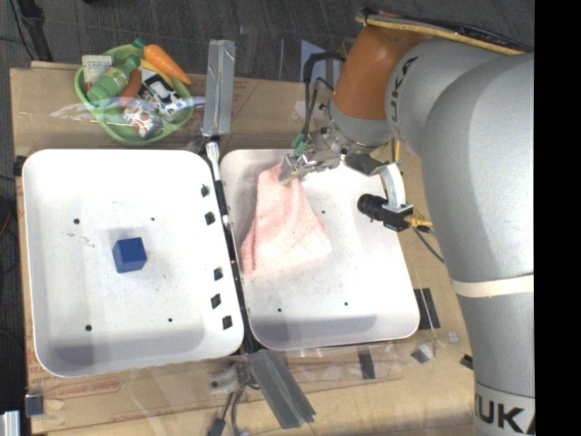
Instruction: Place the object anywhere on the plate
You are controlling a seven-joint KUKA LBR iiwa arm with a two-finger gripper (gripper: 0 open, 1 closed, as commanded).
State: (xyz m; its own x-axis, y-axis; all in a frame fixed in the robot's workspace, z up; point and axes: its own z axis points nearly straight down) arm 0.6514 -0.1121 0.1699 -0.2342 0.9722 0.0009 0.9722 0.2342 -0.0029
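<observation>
Camera view: hand (300, 165) sat at top corner of pink cloth (281, 223) in right bin (386, 307); I could not tell whether it pinched cloth. Cloth lay slanted, upper end raised toward hand, probably for lifting. Blue cube (130, 253) rested in left bin (54, 334). I saw no plate.
</observation>
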